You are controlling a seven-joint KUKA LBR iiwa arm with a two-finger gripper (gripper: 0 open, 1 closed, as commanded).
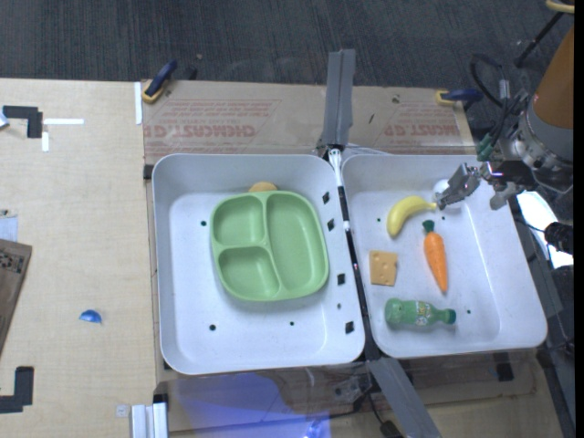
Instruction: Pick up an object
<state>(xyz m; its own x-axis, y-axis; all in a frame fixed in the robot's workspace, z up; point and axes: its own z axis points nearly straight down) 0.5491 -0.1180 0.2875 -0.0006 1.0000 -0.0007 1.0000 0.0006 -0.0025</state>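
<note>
Your robot's grey metal gripper (pixel 453 190) hangs over the right white bin (pixel 511 286), just beside the yellow toy banana (pixel 407 213). You cannot tell how the claw stands. An orange toy carrot (pixel 436 257) lies near.

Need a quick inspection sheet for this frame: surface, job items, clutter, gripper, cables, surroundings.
Surface: two white bins, left bin, right bin.
Job's things: banana, carrot, cheese slice, green bottle, all in right bin.
Clutter: green divided tray in left bin, yellow item behind it.
Gripper: gripper over right bin's far side, near the banana's tip.
Cables: black cables at right.
Surroundings: cardboard sheet, blue clamp.
</note>
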